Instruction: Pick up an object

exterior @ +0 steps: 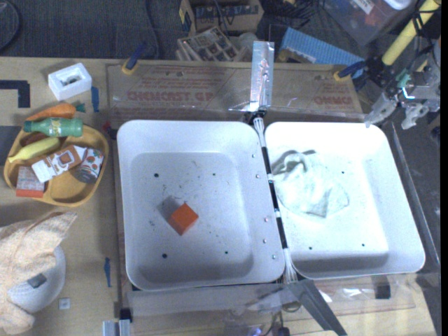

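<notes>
Orange block (185, 218) lies in the left bin (140, 145), a little below its middle. Right of this bin, the second bin (399, 250) holds a crumpled clear bag (308, 184). My end effector (392, 107) hangs above that bin's far right corner, well apart from the block; I cannot tell how wide it stands.

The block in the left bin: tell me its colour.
Orange: the block shows clearly in the camera view, lying in the left bin.

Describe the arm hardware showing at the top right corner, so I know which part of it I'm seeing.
A yellow tubular segment slants across the corner, with dark cables running beside it. Below it sits the gripper, a cluster of pale grey metal parts with small teal accents. Finer detail is too blurred to tell.
</notes>
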Tool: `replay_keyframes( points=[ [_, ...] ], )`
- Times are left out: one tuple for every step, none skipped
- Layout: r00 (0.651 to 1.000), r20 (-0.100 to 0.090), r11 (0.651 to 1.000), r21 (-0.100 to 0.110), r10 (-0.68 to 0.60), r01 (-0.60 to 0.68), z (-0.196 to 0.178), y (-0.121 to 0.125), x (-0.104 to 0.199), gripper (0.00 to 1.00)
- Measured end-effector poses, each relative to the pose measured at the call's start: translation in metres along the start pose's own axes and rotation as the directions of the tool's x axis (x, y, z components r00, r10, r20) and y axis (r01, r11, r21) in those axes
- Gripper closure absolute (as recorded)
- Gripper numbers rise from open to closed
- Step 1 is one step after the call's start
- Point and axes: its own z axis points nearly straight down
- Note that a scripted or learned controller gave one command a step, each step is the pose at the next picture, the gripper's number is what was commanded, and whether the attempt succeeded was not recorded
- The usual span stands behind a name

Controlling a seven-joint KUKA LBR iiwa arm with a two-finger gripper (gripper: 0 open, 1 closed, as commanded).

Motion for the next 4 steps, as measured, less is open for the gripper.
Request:
replay_keyframes(
  points=[
    [0.997, 0.001, 0.997, 0.001, 0.075, -0.075, 0.096, 0.02, 0.086, 0.0],
    [1.0, 0.003, 0.999, -0.009, -0.03, 0.031, 0.173, 0.011, 0.095, 0.0],
    [1.0, 0.003, 1.0, -0.005, -0.011, 0.012, 0.155, -0.002, 0.043, 0.0],
    [0.999, 0.0, 0.999, 0.001, -0.039, 0.039, 0.079, -0.058, 0.047, 0.0]
  ],
)
